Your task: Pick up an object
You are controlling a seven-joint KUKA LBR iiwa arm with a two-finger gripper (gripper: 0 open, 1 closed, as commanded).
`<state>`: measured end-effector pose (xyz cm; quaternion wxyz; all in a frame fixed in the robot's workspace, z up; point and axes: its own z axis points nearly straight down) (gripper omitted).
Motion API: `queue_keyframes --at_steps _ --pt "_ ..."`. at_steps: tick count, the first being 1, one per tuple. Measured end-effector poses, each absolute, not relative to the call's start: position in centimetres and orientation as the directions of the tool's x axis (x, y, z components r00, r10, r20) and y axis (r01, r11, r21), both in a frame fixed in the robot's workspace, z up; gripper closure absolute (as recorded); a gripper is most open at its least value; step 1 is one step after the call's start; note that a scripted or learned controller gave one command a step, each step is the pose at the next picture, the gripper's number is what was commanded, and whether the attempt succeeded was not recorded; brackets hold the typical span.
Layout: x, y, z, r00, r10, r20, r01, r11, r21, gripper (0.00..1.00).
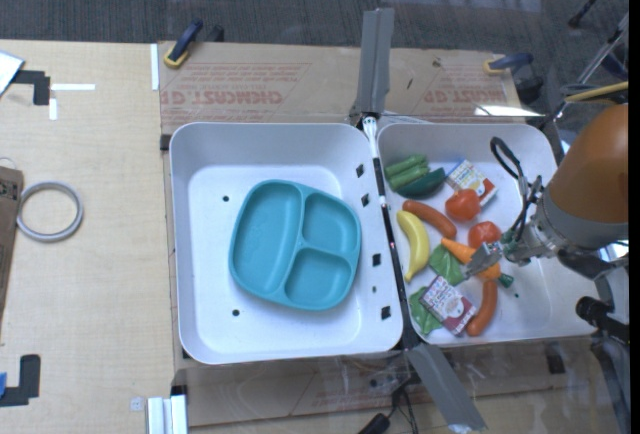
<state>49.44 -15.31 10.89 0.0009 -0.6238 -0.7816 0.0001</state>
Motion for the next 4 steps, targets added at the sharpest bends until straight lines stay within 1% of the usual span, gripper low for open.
queue_keyframes --at_steps 1,2,3,4 --pt "50.6 -13.5 9.1 -0.159 0.987 0.001 0.987 0.159 -0.002 0.0" --pt "55.8 -17.0 9.8 -0.467 0.884 -0.002 0.884 0.467 0.002 0.0" --pt "51.6 -13.0 9.2 -0.345 0.938 0.0 0.938 0.345 -0.001 0.0" --pt "51.6 -13.1 10.1 -0.342 0.94 0.0 0.94 0.342 0.0 1.0"
